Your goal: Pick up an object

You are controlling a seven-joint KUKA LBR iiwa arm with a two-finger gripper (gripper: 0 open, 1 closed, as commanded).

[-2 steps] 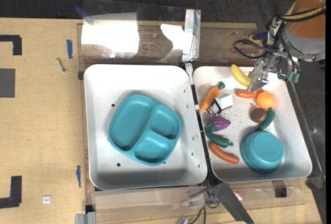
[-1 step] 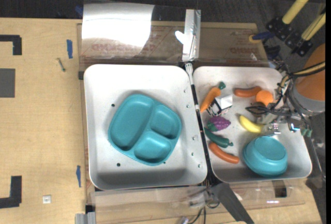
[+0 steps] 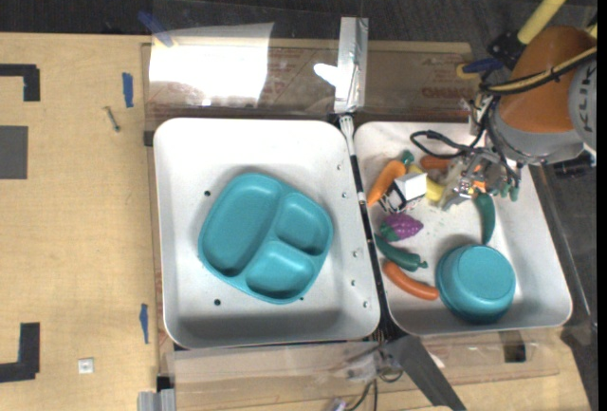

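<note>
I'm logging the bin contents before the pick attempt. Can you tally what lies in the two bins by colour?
Teal: 2, the divided plate in the left bin and the bowl in the right bin
Orange: 2, carrot-like pieces
Green: 2, pepper-like pieces
Purple: 1
Total: 7. The small clutter under the gripper is too tangled to count.

You have two white bins side by side: the left bin (image 3: 180, 238) holds a teal divided plate (image 3: 266, 234), the right bin (image 3: 550, 276) sits against it. Behind them stands a clear plastic panel (image 3: 209, 67) on the wooden bench (image 3: 66, 248).
</note>
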